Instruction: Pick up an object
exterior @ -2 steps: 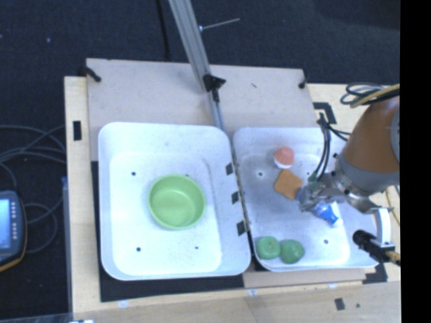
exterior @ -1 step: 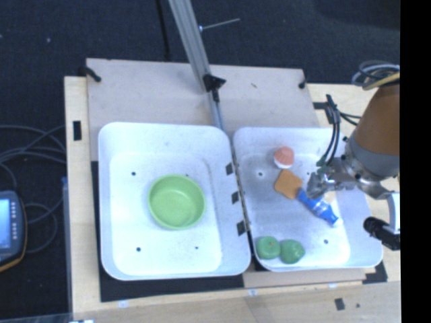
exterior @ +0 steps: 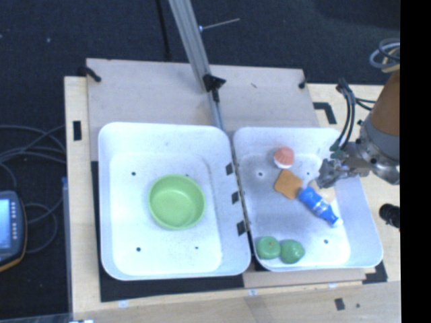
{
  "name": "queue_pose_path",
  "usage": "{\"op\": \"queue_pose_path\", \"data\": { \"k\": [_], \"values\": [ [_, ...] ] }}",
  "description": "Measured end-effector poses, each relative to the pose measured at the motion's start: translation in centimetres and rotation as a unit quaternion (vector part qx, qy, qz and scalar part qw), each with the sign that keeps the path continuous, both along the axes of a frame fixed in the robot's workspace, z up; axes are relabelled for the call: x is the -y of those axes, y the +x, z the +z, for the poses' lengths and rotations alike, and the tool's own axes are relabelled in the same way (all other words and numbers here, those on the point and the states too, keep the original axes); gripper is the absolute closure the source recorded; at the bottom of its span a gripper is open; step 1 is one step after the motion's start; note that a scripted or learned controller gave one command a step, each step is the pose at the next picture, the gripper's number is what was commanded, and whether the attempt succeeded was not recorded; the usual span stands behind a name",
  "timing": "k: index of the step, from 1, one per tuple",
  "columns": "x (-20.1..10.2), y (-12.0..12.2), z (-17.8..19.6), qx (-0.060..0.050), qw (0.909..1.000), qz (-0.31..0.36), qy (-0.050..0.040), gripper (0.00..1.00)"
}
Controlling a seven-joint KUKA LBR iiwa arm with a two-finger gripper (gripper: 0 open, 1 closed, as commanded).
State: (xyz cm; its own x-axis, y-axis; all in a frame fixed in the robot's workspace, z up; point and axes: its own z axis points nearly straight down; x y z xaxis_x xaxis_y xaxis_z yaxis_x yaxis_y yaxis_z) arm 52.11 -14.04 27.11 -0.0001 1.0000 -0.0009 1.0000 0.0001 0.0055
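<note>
The pincer [exterior: 328, 172] hangs over the right bin [exterior: 357, 247], just above the blue bottle [exterior: 317, 205]; whether it is released or clenched, I cannot tell. A descent could clip the orange block [exterior: 287, 184] at the bottle's ten o'clock and skew the grasp. Count: one bottle, one block, one pink-topped ball [exterior: 284, 157], two green fruits [exterior: 280, 249]; one green bowl [exterior: 176, 202] in the left bin [exterior: 114, 180].

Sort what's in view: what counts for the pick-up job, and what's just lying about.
For the job:
claw, above the right bin
blue bottle, nearest the claw
orange block
pink-topped round piece
two green round objects

Lying about:
green bowl in the left bin
handheld controller off the bench
</note>
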Motion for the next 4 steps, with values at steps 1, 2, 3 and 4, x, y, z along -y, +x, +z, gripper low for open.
{"op": "queue_pose_path", "data": {
  "k": [1,2,3,4],
  "values": [
    [-5.1,0.6,-0.7,-0.002,1.0000,0.002,0.0006,1.00],
    [-9.3,2.1,-0.4,-0.002,1.0000,0.002,0.0008,1.00],
    [-13.6,3.8,-0.1,-0.003,1.0000,0.001,0.0008,1.00],
    [-17.7,5.9,-0.8,-0.003,1.0000,0.001,0.0006,1.00]
  ]
}}
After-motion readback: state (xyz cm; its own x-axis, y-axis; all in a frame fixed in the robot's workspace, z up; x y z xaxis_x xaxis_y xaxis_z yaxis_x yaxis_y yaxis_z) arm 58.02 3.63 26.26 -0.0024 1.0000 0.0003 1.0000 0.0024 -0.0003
